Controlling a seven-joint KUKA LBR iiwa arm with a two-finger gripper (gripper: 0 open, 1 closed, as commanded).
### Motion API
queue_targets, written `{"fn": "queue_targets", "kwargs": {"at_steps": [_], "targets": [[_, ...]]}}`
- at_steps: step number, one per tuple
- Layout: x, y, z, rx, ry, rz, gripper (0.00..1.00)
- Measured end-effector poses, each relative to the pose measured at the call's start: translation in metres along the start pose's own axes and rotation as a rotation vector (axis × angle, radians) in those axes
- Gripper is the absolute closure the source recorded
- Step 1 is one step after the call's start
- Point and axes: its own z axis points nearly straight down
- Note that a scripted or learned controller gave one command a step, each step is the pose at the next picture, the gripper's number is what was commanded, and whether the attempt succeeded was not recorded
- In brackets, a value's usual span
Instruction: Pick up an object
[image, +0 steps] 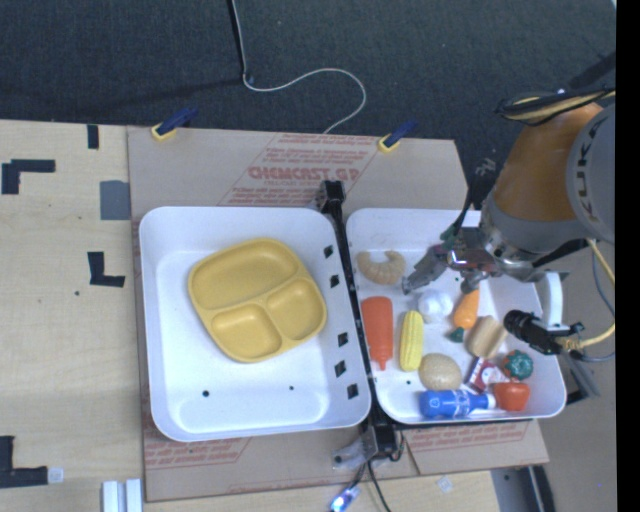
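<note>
The left bin (170, 400) holds a yellow plate (257, 298) with three sections, lying a bit toward the bin's 10 o'clock corner. A black divider (345, 300) runs between this bin and the right bin (395, 225).

In the right bin, a tan curled pastry (381, 266) sits near 11 o'clock. Below it stands an orange carrot (377, 329), and just beside that a yellow corn cob (411, 339). Toward 6 o'clock lie a round tan potato (439, 371) and a blue bottle (455, 403) (it lies on its side along the bottom wall). A red tomato (512, 396) sits at 5 o'clock, with a small green thing (518, 364) above it.

The hand (436, 266) hangs over the middle of the right bin with its two dark fingers spread apart, grasping nothing. A small white ball (434, 304) lies just below it. An orange piece (465, 310) and a tan piece (485, 336) lie at 3 o'clock under the grey and orange arm (545, 185).
</note>
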Motion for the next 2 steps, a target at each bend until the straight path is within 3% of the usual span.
{"fn": "queue_targets", "kwargs": {"at_steps": [1, 2], "targets": [[0.025, -0.072, 0.019, 0.007, 0.002, 0.002, 0.00], [0.069, -0.074, -0.081, -0.010, 0.001, -0.005, 0.00]]}}
